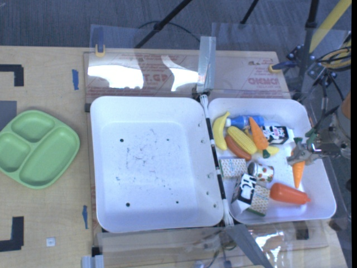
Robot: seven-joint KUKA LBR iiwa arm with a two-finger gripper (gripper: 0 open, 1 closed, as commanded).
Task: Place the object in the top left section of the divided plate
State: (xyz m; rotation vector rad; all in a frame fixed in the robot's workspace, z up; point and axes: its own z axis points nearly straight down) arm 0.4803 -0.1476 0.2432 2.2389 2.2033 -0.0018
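A green divided plate lies on the wooden bench at the far left, its top left section bare. My gripper hangs over the right side of the right bin, far from the plate. A small orange carrot points downward from between its fingers, and the gripper is shut on the carrot's top end.
The right bin also holds a banana, a corn cob, a second carrot, a blue bottle, a black-and-white carton and an orange-red vegetable. The left bin lies between it and the plate.
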